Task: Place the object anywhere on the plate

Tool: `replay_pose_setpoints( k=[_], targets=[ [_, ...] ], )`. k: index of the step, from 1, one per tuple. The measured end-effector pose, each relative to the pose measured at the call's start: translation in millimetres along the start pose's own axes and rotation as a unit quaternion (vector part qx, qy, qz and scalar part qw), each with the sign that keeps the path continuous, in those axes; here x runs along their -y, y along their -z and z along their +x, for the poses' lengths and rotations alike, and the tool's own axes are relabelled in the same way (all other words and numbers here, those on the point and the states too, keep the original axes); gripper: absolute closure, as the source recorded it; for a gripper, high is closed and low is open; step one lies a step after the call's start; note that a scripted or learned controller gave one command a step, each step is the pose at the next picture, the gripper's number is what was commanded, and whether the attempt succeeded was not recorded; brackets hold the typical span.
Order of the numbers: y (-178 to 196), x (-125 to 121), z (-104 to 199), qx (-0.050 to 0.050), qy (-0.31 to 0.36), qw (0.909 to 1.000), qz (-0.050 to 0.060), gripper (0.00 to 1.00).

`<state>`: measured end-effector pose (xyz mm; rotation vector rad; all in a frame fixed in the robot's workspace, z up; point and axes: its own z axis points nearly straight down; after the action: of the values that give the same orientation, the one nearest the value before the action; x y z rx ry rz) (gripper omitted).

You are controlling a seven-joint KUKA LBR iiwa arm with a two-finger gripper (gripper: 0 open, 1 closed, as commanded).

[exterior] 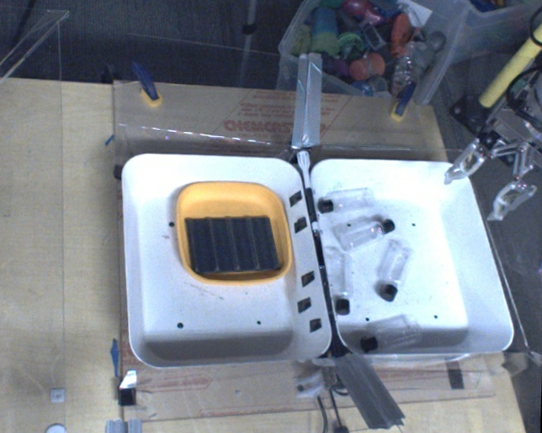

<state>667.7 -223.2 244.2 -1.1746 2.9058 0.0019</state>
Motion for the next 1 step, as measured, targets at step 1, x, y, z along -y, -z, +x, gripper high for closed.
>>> replay_pose_setpoints(
  k=[1],
  targets=[
    [2.9,-0.9,-2.4,0.001,0.160,0.9871,0.002,0.00]
  ],
)
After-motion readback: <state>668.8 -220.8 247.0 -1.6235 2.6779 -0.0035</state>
